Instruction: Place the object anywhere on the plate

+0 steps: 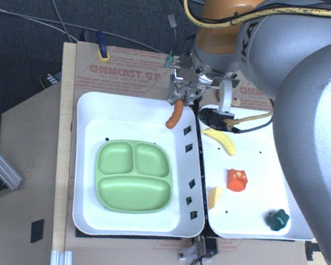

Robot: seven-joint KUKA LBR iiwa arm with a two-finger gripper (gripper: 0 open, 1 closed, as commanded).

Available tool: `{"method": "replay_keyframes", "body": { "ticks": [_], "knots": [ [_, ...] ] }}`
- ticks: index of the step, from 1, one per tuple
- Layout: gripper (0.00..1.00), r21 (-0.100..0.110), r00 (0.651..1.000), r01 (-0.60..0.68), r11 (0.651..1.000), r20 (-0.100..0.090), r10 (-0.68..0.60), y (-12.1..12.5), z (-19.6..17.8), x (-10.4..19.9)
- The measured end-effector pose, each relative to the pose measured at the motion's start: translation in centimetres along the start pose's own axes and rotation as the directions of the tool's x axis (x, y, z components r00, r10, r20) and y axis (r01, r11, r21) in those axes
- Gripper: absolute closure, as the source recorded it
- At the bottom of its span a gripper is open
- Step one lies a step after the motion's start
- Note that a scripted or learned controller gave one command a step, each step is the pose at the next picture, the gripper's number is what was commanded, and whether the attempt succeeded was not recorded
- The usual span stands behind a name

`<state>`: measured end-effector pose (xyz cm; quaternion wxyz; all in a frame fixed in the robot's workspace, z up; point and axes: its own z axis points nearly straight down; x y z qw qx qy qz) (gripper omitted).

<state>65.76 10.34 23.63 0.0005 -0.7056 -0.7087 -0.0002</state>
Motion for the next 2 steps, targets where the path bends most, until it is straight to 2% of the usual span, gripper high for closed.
{"method": "replay_keyframes", "body": {
  "ticks": [1, 2],
  "knots": [
    [1.0, -0.001, 1.0, -0.001, 1.0, 0.0, 0.001, 0.85, 2.06, 3.52],
    [0.0, -0.001, 1.0, -0.003, 1.0, 0.001, 0.003, 0.84, 1.92, 3.36]
  ]
}}
